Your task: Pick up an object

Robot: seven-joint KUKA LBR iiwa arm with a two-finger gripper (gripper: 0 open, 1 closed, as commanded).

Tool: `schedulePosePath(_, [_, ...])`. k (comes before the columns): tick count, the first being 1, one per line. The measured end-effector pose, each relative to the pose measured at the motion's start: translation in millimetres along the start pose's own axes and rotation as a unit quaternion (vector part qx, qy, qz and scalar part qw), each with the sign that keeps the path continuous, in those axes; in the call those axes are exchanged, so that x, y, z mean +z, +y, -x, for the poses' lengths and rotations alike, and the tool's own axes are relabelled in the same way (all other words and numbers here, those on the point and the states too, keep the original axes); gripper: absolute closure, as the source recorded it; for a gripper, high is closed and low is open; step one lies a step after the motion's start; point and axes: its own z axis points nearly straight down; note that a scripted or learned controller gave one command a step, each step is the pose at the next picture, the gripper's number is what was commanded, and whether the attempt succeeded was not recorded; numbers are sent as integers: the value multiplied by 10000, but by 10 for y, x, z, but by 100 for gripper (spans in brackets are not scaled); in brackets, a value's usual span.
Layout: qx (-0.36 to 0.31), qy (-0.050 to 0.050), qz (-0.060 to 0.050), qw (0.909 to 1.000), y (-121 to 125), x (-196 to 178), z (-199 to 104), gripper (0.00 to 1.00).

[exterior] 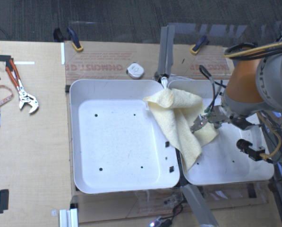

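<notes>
A pale yellow cloth (181, 122) lies draped over the shared wall between the two white bins, bunched high near their far edge and hanging down toward the near side. Part of it spills into the left bin (84, 141) at that bin's right edge, and the rest lies in the right bin (235, 171). The grey arm with its orange band (244, 82) reaches into the right bin, and the tool (199, 125) sits right at the cloth's right edge, its metal tips touching or pinching the fabric there; how far apart the tips stand, and whether fabric lies between them, I cannot tell. On the counter (32, 150), near its left edge, lies an adjustable wrench with orange handles (20, 89). A small round white tape measure (135, 70) sits on the cardboard just beyond the left bin's far edge. Two yellow-tipped clamps (73, 39) grip the far edge of the counter.
</notes>
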Motion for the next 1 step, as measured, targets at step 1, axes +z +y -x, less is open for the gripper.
schedulePosePath(1, [10, 4, -16, 10000, -1, -62, 13, 100])
